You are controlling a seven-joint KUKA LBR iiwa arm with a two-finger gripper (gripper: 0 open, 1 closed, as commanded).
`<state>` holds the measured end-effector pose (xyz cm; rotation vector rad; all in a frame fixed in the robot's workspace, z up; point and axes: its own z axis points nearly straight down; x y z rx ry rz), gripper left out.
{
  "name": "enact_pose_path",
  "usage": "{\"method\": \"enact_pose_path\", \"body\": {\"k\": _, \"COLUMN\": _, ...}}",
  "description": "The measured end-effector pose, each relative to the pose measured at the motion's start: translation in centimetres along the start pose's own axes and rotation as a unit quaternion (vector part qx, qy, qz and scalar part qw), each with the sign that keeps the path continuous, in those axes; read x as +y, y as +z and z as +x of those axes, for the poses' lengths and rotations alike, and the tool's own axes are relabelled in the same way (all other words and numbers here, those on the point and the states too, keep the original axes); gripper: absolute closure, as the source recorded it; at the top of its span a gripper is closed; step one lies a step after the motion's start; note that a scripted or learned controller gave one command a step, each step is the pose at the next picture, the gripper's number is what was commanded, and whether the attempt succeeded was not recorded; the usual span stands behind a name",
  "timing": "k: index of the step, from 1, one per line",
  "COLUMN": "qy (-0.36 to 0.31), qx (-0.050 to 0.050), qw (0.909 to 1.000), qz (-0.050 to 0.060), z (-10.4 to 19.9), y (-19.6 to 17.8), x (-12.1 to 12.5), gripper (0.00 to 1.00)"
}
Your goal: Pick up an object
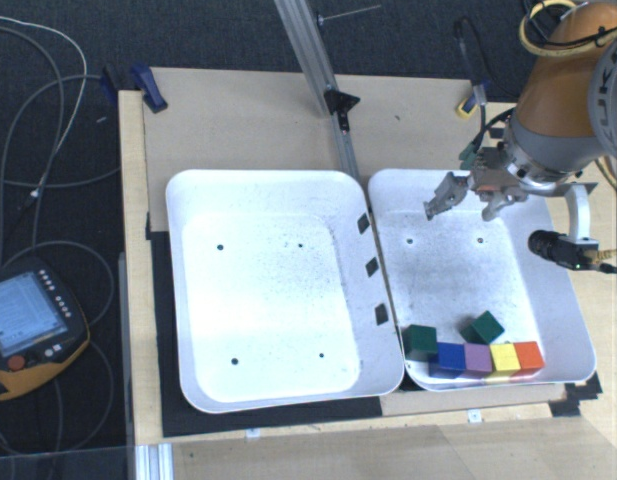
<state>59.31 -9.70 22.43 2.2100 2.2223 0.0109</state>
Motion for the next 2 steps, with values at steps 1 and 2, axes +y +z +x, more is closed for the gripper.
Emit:
{"method": "enact_pose_path", "body": {"k": 1, "qy": 0.002, "qx": 0.0, "qw": 1.0, "qz": 0.005, "z": -1.4, "y": 5.3, "x": 5.3, "gripper": 0.0}}
{"method": "enact_pose_path", "body": {"k": 2, "qy": 0.0, "qx": 0.001, "qw": 1.0, "qz": 0.003, "z": 3.7, "y": 2.3, "x": 5.3, "gripper": 0.0}}
